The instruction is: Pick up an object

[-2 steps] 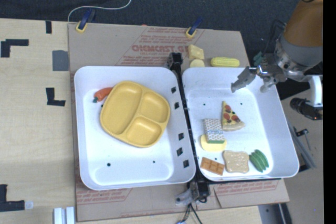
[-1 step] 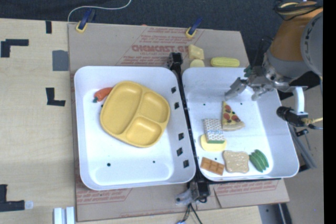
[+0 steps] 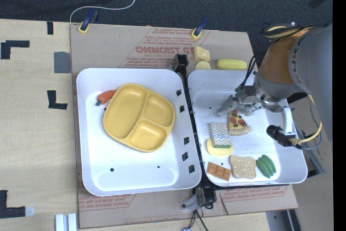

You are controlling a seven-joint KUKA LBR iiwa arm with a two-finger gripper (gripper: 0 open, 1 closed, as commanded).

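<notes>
My gripper [image 3: 238, 105] is low in the right bin [image 3: 201, 96], near its back half, with the arm coming in from the right. Just in front of it lies a toy pizza slice [image 3: 238, 123], close to or touching the gripper. To the left of the slice sits a sandwich wedge [image 3: 219, 133] with a yellow cheese piece [image 3: 217, 149] below it. Along the bin's front lie a brown waffle [image 3: 218, 171], a bread slice [image 3: 243, 167] and a green vegetable [image 3: 266, 165]. I see nothing lifted by the gripper.
The left bin [image 3: 89, 132] holds a yellow divided plate [image 3: 139, 116] with an orange carrot [image 3: 105, 96] at its left edge. Behind the right bin, on the cardboard, lie a pale yellow chunk [image 3: 201, 54] and a corn cob [image 3: 231, 64].
</notes>
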